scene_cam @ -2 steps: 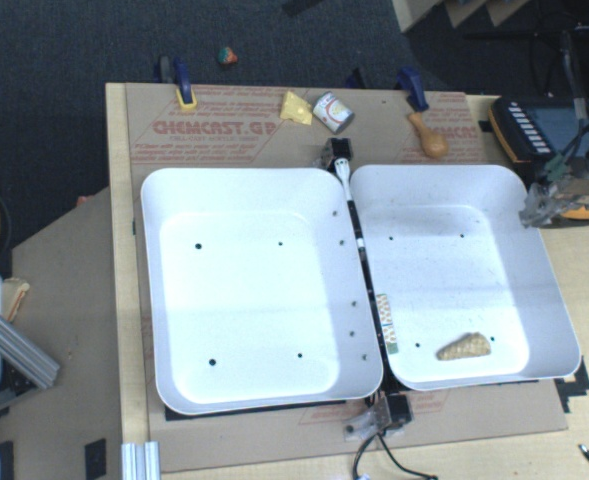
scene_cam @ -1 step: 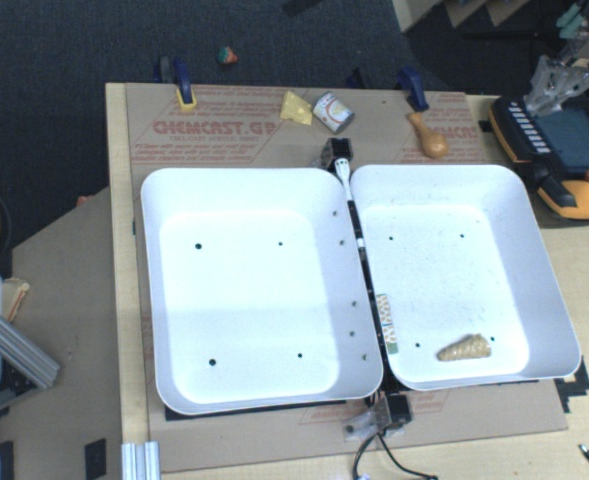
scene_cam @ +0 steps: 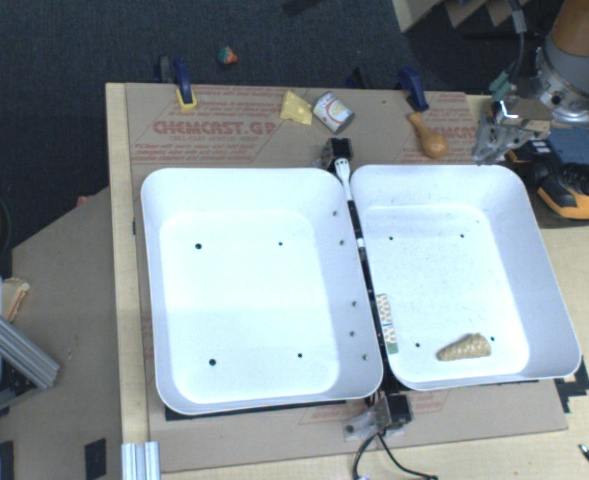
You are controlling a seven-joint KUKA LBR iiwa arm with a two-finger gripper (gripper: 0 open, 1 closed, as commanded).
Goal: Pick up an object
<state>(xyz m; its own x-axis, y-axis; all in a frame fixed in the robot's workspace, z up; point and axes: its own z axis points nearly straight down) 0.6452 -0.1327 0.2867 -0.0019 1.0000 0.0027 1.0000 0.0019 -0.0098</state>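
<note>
From the overhead camera, my gripper (scene_cam: 496,138) hangs above the cardboard bench top, just past the far right corner of the right bin (scene_cam: 534,268). Whether it is spread or clenched I cannot tell at this size, and I see nothing in it. The tan, cone-shaped object (scene_cam: 464,347) lies inside the right bin, near its front wall, well apart from me. The left bin (scene_cam: 164,268) sits touching the right bin's left side. Behind the right bin's far wall, a small wooden piece (scene_cam: 429,138) rests on the cardboard, near my gripper.
</note>
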